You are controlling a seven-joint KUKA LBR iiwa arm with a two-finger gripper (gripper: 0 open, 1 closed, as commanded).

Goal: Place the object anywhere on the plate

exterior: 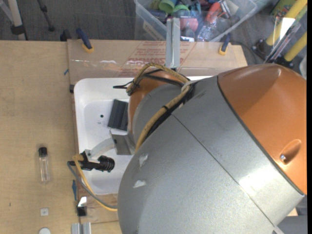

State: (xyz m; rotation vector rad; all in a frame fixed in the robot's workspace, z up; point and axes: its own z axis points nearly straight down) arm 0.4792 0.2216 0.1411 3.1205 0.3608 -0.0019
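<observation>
The grey arm with its orange band (265, 116) looms close under the camera and hides most of both bins. Its wrist reaches down over the left white bin (80, 106). A dark grey block of the gripper (117, 115) hangs above the bin floor, with a pale grey bracket (105, 147) below it. A black cylinder (100, 165) on a yellow cable (80, 177) juts out toward the bin's near left wall. Whatever lies under the arm is hidden.
A small clear vial (43, 164) lies on the wooden bench to the left of the bin. Cardboard (122, 57) held by blue clamps (86, 44) sits behind the bins. A clear tub of coloured toys (195, 6) stands at the back.
</observation>
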